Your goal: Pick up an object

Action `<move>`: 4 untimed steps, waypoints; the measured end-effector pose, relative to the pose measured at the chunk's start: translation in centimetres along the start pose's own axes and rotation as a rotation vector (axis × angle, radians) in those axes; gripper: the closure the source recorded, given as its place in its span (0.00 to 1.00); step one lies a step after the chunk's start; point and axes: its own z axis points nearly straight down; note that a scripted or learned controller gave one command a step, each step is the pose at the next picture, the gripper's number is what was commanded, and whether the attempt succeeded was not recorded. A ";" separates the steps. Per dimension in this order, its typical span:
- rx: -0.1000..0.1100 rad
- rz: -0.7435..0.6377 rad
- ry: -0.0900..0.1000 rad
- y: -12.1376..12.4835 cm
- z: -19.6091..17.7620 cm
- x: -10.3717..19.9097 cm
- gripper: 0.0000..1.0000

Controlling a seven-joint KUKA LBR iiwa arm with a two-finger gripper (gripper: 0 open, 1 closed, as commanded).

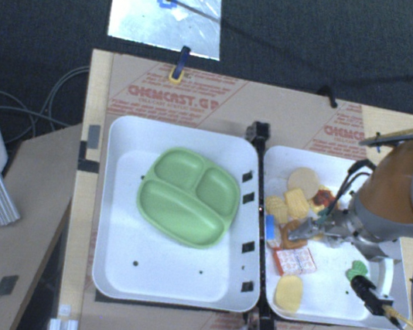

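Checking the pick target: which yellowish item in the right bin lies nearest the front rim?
The pale yellow oval piece, alone by the front rim; the others cluster farther back.

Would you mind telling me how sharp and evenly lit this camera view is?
Camera view: soft throughout, small items in the right bin blur together; the foil sheet beyond the bench glares; the green tray is evenly lit; the gripper is too blurred to read.

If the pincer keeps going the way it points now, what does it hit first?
Probably the pale yellow food pieces in the right bin: the pincer points left and down, right beside them. Depth is unclear from this slanted view.
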 end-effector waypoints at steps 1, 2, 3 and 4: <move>-0.010 -0.001 -0.001 0.3 -1.4 0.0 1.00; -0.001 -0.002 -0.004 0.5 -5.7 0.0 1.00; -0.003 -0.003 -0.005 1.3 -10.2 -0.2 1.00; -0.002 -0.004 -0.004 1.5 -13.9 -0.2 1.00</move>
